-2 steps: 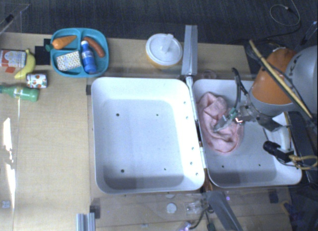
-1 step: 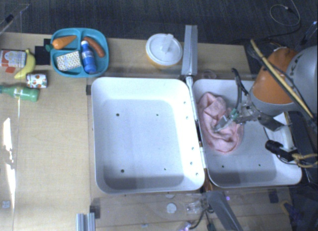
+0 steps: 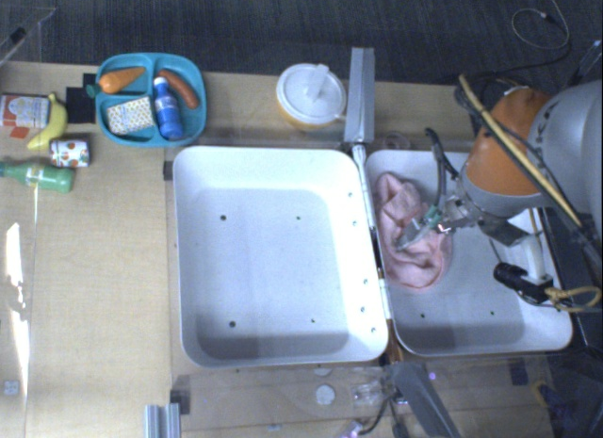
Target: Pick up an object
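A crumpled pink cloth [image 3: 411, 235] lies in the right bin [image 3: 490, 318], against its left wall. My gripper [image 3: 420, 226] reaches in from the right and sits low over the middle of the cloth, its fingertips down in the folds. The grey arm with its orange band [image 3: 499, 158] hangs above the bin's right half and hides part of it.
The left bin [image 3: 273, 257] lies beside the right one. On the bench at the back left stand a blue divided tray [image 3: 151, 97] with toy food, a banana [image 3: 49, 123], a small can [image 3: 70, 153] and a green bottle [image 3: 38, 176]. A lidded cup [image 3: 311, 94] sits behind the bins.
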Controlling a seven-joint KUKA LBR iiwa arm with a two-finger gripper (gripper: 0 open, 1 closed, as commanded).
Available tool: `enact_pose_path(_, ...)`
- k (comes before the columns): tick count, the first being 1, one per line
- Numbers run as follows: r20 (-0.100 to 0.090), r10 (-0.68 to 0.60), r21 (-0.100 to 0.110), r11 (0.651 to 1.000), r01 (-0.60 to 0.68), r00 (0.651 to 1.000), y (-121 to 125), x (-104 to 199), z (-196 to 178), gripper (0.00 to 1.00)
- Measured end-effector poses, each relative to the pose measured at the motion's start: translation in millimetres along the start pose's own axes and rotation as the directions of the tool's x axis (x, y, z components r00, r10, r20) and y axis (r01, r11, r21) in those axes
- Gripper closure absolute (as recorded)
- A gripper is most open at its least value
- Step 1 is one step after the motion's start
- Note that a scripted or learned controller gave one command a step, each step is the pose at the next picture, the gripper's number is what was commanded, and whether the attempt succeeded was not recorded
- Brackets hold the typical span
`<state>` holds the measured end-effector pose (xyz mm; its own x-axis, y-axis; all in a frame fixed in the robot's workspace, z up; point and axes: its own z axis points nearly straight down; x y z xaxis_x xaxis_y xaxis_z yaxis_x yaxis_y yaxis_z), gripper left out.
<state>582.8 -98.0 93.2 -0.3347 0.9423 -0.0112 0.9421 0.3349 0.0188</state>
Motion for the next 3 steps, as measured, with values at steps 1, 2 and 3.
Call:
enact_pose_path(1, -0.002, -0.031, 0.002, 1.000, 0.031, 1.000, 31, -9, 1, 0.00)
enact_pose_path(2, -0.008, 0.100, 0.018, 0.995, -0.099, 0.995, 83, -27, 5, 0.00)
enact_pose_path(3, -0.006, 0.275, 0.013, 0.961, -0.275, 0.961, 79, -29, 5, 0.00)
